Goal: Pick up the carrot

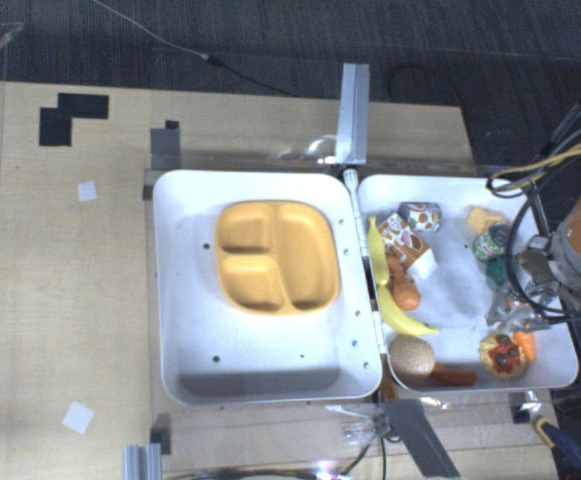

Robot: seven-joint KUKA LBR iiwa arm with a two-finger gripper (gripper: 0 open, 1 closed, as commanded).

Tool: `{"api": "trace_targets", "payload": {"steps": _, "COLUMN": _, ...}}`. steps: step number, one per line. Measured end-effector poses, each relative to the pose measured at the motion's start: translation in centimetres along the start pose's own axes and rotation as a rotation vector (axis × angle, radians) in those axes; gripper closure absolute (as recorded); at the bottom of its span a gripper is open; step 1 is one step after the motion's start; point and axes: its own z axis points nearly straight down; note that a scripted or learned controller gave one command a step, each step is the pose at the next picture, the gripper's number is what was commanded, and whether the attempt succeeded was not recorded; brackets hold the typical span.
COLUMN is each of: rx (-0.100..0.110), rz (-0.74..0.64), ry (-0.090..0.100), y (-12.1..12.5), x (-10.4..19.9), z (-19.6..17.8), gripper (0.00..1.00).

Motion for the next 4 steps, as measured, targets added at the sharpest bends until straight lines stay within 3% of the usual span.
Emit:
{"api": "trace_targets", "payload": {"steps": 1, "rx": -0.002, "rz": -0.248, "ry": 0.000, "y": 0.6, "x": -2.6, "z": -1.7, "gripper": 1.00}}
{"api": "trace_targets", "payload": {"steps": 2, "rx": 0.006, "rz": -0.623, "ry": -0.004, "y": 1.3, "x": 0.7, "z": 3.4, "gripper": 1.00}}
{"api": "trace_targets", "payload": {"steps": 3, "rx": 0.000, "rz": -0.515, "ry": -0.002, "y": -0.2, "x": -4.8, "z": -3.3, "gripper": 1.00}}
{"api": "trace_targets", "payload": {"steps": 4, "rx": 0.002, "rz": -0.678, "ry": 0.000, "y": 3.2, "x": -1.2, "z": 4.5, "gripper": 1.00}}
